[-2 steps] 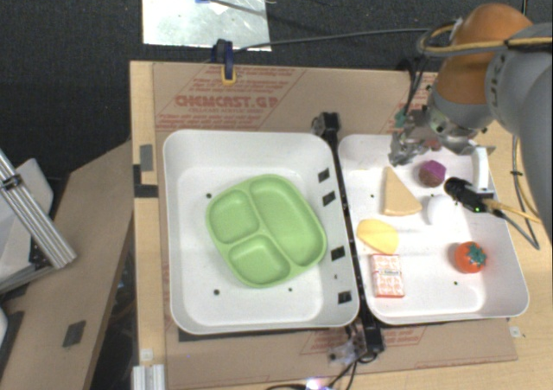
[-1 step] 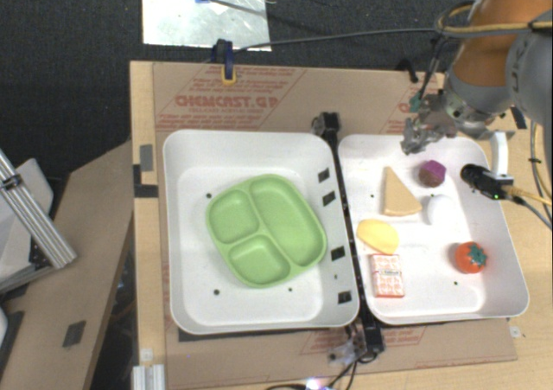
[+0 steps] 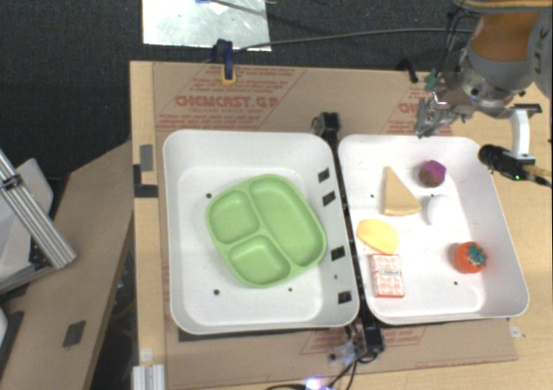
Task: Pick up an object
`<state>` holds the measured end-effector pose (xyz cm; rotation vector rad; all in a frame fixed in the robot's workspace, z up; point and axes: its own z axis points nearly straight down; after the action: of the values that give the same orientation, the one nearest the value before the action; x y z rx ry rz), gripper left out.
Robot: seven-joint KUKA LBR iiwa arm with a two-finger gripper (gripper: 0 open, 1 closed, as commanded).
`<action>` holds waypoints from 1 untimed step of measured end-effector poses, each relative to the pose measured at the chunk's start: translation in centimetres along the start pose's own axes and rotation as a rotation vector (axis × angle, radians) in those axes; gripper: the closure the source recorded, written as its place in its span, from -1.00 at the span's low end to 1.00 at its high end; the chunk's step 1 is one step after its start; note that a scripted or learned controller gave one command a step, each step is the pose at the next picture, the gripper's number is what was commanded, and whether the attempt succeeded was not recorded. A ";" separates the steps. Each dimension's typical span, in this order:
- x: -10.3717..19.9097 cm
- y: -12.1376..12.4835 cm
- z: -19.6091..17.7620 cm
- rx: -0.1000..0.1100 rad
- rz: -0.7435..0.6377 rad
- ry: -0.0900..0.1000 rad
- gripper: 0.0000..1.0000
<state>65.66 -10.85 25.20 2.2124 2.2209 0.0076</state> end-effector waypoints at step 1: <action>5.1 -3.4 -0.1 0.008 -0.004 0.003 1.00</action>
<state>62.25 -5.75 25.24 2.2134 2.2314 0.0024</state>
